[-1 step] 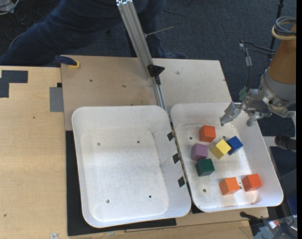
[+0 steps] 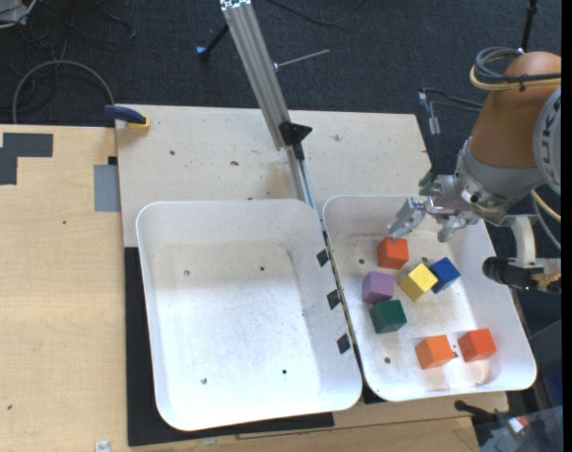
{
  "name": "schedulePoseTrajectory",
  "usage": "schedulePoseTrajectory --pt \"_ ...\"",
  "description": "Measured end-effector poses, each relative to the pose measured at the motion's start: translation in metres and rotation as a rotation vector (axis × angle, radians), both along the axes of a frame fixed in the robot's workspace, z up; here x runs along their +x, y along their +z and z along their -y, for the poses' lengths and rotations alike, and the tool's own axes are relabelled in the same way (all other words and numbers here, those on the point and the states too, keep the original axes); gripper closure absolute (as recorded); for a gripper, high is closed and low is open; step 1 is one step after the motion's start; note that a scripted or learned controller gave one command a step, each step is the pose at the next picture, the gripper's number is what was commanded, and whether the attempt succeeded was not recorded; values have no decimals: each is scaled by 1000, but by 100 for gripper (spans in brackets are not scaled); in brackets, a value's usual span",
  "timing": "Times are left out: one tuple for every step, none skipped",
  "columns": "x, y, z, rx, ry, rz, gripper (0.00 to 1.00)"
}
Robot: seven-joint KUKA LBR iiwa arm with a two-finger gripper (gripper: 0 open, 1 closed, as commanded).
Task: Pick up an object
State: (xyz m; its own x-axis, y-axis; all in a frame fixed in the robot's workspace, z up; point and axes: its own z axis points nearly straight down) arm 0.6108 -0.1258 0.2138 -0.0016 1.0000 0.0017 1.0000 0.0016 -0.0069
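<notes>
Over right bin (image 2: 512, 384) far edge, gripper (image 2: 425, 222) jaws apart, above orange cube (image 2: 393, 252), holding nothing

arm (image 2: 512, 130): reaches in from right, wrist angled down-left | fingers (image 2: 405, 219): spread apart, nothing between

A robotics lab: a plywood bench (image 2: 40, 281) with 2 white bins (image 2: 172, 224), loose cables (image 2: 59, 73) on dark carpet.
</notes>
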Motion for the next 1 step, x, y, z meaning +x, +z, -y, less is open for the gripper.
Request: schedulePoseTrajectory --pt "-46 -89 -20 -1 -3 6 0"
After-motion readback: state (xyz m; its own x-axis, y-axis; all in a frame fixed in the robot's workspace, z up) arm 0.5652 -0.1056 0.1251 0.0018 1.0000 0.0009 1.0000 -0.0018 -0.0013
